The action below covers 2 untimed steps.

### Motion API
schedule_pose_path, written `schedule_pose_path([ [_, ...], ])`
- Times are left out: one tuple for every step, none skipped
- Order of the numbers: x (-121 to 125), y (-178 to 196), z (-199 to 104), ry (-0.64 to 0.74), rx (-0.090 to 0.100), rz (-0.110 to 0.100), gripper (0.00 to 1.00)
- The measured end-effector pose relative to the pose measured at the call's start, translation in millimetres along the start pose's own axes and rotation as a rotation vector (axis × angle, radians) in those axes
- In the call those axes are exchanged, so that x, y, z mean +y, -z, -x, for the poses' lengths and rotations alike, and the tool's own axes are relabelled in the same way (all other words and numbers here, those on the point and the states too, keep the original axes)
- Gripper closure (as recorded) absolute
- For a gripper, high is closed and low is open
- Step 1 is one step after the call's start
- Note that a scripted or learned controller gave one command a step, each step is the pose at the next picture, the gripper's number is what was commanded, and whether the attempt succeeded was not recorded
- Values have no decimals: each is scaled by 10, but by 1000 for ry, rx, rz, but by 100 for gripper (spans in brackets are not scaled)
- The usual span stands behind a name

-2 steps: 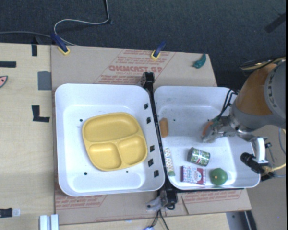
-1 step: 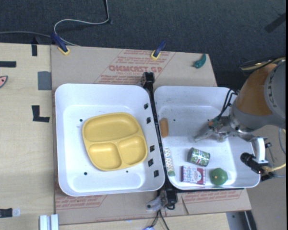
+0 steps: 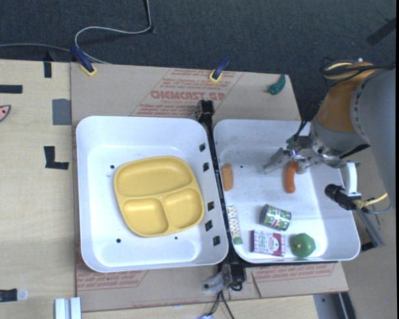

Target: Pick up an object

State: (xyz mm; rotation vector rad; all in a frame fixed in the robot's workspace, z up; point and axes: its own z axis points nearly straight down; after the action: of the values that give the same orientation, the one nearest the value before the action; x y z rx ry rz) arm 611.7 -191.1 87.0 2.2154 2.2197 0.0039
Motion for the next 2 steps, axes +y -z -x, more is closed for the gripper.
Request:
schedule_pose_path([
  [4, 104, 7, 0, -3, 2, 100],
  [-357, 1440, -512, 0, 1, -3, 100],
])
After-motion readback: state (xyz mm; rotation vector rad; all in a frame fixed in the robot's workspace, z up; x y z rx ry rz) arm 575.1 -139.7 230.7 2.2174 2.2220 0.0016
